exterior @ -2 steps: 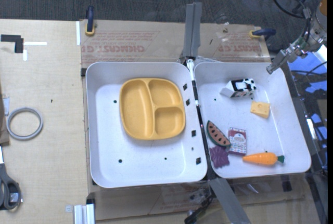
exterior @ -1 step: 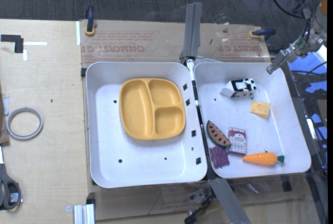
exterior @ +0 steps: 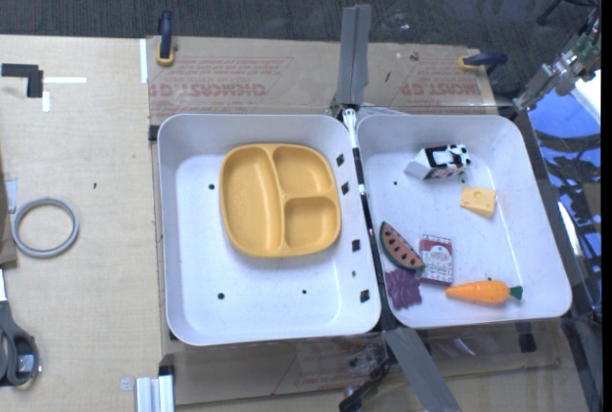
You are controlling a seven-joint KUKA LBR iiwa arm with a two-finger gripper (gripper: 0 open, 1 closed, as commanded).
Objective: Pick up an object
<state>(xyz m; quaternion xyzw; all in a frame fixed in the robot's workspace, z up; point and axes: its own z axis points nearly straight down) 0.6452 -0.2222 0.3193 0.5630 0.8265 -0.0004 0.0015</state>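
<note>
Nothing grasped yet; gripper [exterior: 580, 56] far right, state unclear. Next: descending onto toy carrot [exterior: 481, 292] in right bin [exterior: 535, 209].

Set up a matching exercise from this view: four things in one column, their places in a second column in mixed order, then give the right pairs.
Things:
1. divided yellow plate
2. toy carrot
3. cheese wedge
4. roll of grey tape

Places:
A. on the wooden bench, left of both bins
B. near the front edge of the right bin
C. in the left bin
D. in the right bin, just below the black and white toy cow

Pairs: 1-C, 2-B, 3-D, 4-A
</note>
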